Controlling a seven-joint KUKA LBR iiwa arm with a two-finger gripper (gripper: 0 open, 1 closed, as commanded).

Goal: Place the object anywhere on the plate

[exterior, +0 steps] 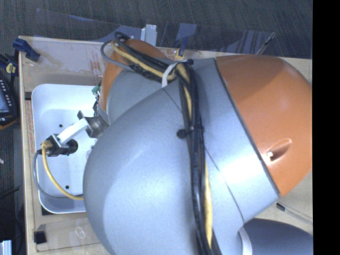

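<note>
My arm (212, 158), grey with an orange band, reaches in from the right and covers most of the bench. Its wrist end hangs over the left white bin (38, 97), and what I take for the gripper (95, 122) is a small metal part at the arm's left edge, over the bin's right half. A small green bit (95, 92) peeks out beside the arm at the bin's upper right; I cannot tell what it is.
The bin's white floor (58, 169) shows on its left side with two small dark dots. The wooden bench edge (58, 62) runs behind the bin. Blue-handled tools (24, 48) lie at the far left corner.
</note>
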